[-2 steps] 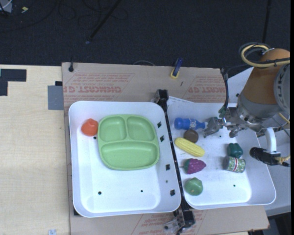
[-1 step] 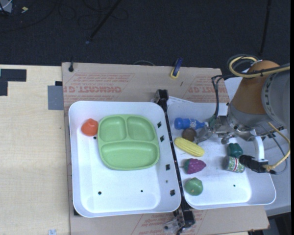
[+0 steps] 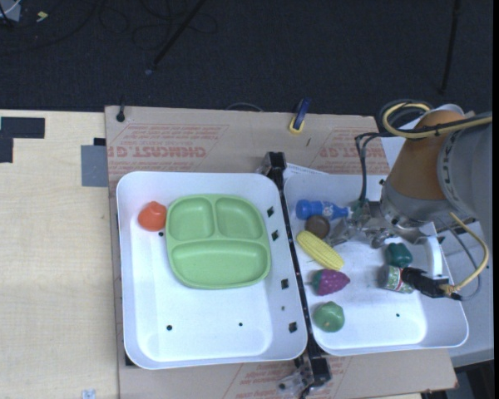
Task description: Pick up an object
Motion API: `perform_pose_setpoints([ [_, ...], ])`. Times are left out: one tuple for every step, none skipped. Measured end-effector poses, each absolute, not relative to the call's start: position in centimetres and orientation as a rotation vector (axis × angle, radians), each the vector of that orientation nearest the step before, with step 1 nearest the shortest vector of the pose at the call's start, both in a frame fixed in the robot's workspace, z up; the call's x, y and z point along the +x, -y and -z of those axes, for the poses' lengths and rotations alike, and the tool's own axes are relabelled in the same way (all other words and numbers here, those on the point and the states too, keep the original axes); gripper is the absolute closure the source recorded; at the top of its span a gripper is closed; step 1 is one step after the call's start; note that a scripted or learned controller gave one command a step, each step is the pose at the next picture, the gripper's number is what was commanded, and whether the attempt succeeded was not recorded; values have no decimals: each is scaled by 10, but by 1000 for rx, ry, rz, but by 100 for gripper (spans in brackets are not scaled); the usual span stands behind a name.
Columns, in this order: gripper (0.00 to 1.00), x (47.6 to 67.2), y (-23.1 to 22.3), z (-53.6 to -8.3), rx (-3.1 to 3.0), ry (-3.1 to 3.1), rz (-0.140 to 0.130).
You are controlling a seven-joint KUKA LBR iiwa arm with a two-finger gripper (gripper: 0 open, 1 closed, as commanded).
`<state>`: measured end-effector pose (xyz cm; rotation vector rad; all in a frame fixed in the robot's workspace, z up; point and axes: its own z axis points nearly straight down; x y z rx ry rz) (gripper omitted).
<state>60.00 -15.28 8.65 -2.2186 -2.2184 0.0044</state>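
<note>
The gripper (image 3: 353, 227) is low in the right bin (image 3: 449, 331), just right of the brown object (image 3: 318, 226); jaw state cannot be determined. Step in hand: approach. Next move requires centring over that object before closing.

Even overhead light washed the white bins (image 3: 141, 322) nearly to glare; shadows stayed faint, detail soft, the far background dim.

A flattened brown cardboard sheet with red printing (image 3: 208, 144) lies on the pale wooden table (image 3: 41, 256). A blue-and-yellow clamp (image 3: 298, 115) grips its far edge. Black cables (image 3: 150, 15) trail across the dark floor beyond.
</note>
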Motion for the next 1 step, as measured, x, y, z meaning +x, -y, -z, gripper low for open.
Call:
perform_pose_setpoints([
  [100, 600, 154, -97, -2221, 2215, -4],
])
